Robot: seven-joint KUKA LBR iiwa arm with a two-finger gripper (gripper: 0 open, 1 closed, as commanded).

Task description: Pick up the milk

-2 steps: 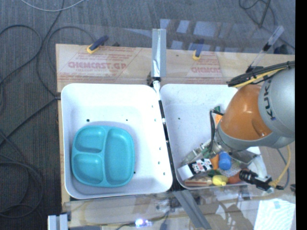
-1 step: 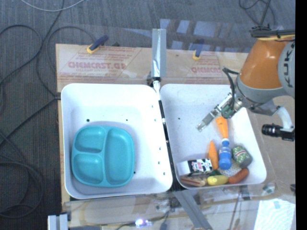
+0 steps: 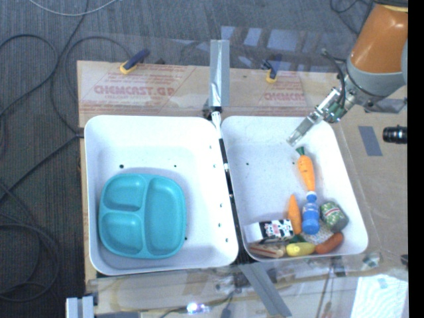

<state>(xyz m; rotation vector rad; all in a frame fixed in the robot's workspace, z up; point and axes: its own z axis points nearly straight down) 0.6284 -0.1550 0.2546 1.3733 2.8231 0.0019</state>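
Gripper (image 3: 296,136) at right bin's (image 3: 265,152) 1 o'clock, above carrot (image 3: 305,169); can't tell if open. Milk (image 3: 276,229) lies at 6 o'clock, well apart.

You are seeing red "CHEMCAST GP" lettering showing on the brown board (image 3: 136,90) behind the left bin (image 3: 99,138), fainter behind the right bin (image 3: 265,138)

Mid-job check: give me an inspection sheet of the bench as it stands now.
Surface: two white bins, left bin, right bin.
Job's things: milk carton lying at right bin's front, untouched.
Clutter: teal tray in left bin; carrot, blue bottle, other toy food around the milk.
Grippers: gripper over right bin's back, holding nothing seen.
Cables: loose cables on floor.
Surroundings: dark carpet.
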